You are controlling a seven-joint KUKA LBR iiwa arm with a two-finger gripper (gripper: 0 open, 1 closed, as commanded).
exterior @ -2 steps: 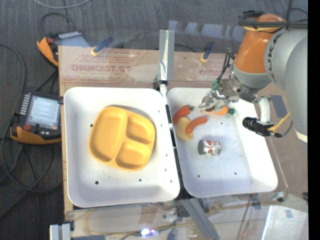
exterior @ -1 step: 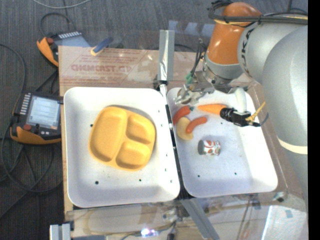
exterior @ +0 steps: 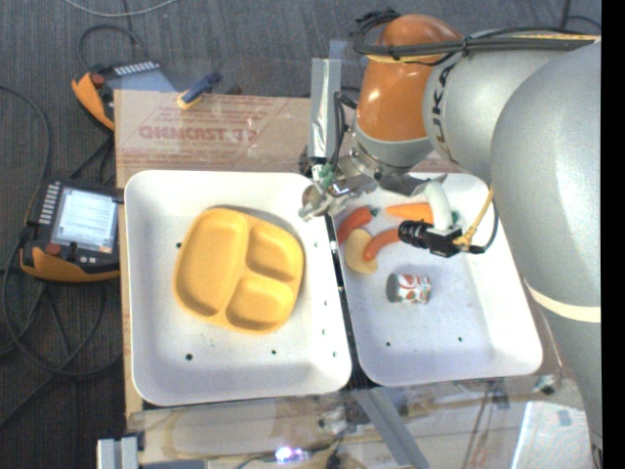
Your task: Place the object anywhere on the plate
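A yellow plate [exterior: 239, 267] with three compartments lies in the left bin [exterior: 156, 360], and nothing rests on it. My gripper [exterior: 317, 199] hangs over the ridge between the two bins, just past the plate's far right corner. Close to its right, in the right bin [exterior: 459, 350], lie a red piece [exterior: 354, 220], an orange-and-cream curved piece [exterior: 368, 250] and an orange carrot-like piece [exterior: 408, 210]. A small red-and-white can [exterior: 409, 288] lies on its side nearer the front. I see nothing held in the gripper.
The big grey arm with its orange band [exterior: 400, 76] covers the far and right parts of the right bin. A black fitting with a yellow cable [exterior: 432, 235] juts over the food pieces. A cardboard sheet [exterior: 210, 135] lies behind the left bin, and a handheld pendant [exterior: 78, 228] to its left.
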